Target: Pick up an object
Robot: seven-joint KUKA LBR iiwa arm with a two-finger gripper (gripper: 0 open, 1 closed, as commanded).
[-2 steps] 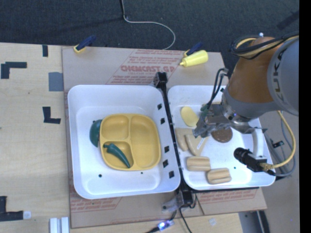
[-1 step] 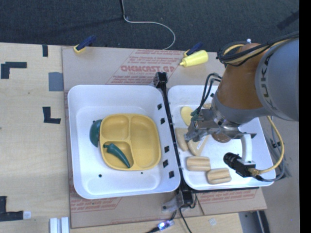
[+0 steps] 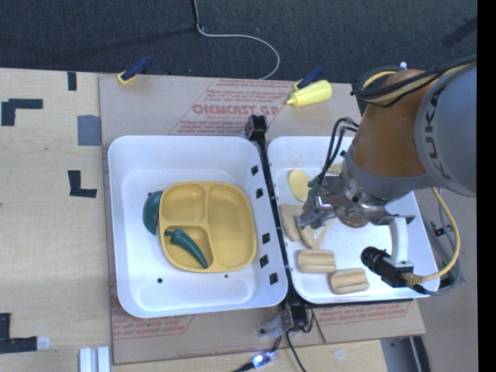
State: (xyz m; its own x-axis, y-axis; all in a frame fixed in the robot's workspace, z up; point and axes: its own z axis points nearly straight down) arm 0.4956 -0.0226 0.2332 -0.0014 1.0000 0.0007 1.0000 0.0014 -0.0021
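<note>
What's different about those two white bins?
The left bin holds a yellow divided plate with a green pepper on it; the right bin holds loose tan bread-like pieces. The arm's tool hangs over the right bin. Both are shallow and white.

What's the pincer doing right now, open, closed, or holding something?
Pincer: low in the right bin over the tan food pieces; open or closed cannot be told, and no object is visibly held.
</note>
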